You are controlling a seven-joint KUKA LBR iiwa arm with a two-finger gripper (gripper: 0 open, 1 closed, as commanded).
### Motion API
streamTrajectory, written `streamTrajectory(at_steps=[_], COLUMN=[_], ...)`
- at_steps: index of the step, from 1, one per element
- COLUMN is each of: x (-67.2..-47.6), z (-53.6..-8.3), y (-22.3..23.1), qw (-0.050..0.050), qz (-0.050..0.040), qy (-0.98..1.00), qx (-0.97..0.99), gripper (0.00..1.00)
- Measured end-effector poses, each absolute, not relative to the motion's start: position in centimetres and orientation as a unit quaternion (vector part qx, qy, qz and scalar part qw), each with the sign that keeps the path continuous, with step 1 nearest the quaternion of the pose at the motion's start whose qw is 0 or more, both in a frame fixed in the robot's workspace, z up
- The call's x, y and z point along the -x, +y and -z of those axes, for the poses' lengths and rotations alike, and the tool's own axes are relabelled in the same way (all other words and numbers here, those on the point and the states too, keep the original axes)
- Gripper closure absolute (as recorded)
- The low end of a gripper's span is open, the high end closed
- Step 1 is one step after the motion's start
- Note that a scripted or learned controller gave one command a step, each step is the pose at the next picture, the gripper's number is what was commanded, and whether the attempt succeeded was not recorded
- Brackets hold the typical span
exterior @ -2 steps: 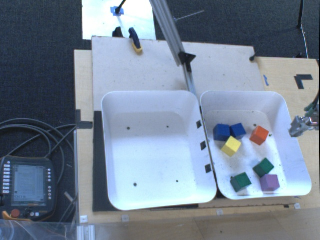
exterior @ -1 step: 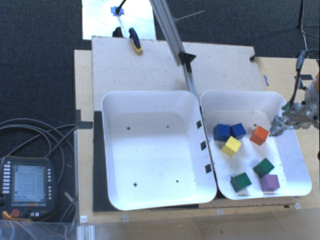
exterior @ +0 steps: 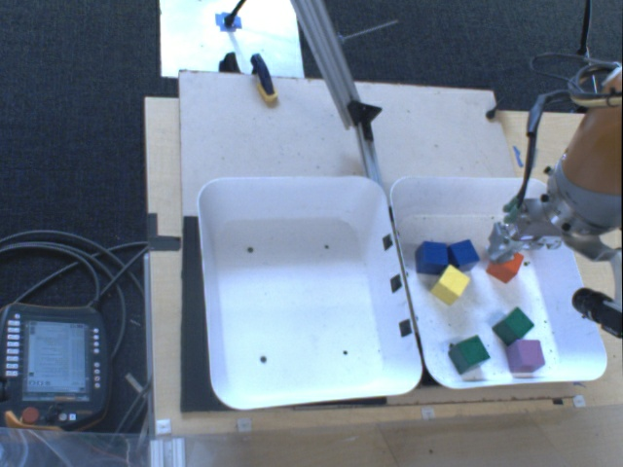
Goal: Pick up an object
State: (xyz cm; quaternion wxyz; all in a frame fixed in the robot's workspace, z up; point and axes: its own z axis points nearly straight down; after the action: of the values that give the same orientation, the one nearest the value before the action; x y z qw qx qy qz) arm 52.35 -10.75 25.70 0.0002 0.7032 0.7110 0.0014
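1. The orange block lies in the right bin, in its upper right part, partly covered by the gripper.
2. The gripper sits directly over the orange block, at its upper left edge. Whether it touches the block cannot be told, nor whether it is spread or closed.
3. Just left of the orange block are two blue blocks: the smaller one is nearest, and the larger one touches it on the far side.
4. The yellow block lies below and left of the orange block, just under the blue pair.
5. Below the orange block, a green block lies near the bin's lower right; the purple block sits just beneath it.
6. A second green block lies further left of the purple block, well below the orange block.
7. The arm rises to the right of the orange block, grey at the wrist with an orange section above.
8. The left bin stands well left of the orange block, touching the right bin along one side.
9. A teach pendant with cables rests far left of the orange block, off the bench.
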Motion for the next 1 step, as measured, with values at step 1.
streamTrajectory(at_steps=[1], x=[-53.49], z=[-25.23], y=[-6.52], qw=[0.001], qz=[-0.0013], qy=[0.711], qx=[-0.704], gripper=[1.00])
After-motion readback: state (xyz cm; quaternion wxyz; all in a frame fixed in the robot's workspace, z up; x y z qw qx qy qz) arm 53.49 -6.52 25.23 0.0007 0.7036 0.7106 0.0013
